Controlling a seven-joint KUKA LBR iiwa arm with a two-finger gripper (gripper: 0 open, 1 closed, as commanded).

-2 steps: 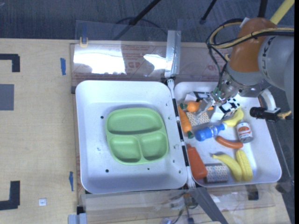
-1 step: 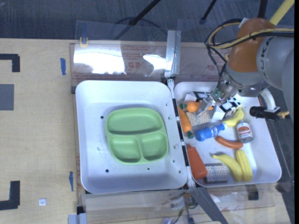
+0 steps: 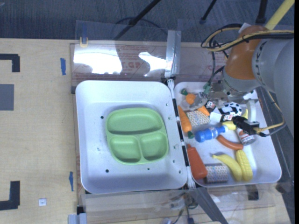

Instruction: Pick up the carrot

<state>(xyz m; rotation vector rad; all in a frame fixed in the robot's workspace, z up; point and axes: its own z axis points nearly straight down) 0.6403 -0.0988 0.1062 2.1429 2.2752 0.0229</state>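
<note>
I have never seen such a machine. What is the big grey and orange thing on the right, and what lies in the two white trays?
It is a robot arm, seen by one camera looking down at a slant. Its claw hangs over the right bin; what it holds, if anything, is unclear. That bin holds toy food: a carrot along the left wall, a blue bottle, a banana, corn and more. The left bin holds a green divided plate.
</note>
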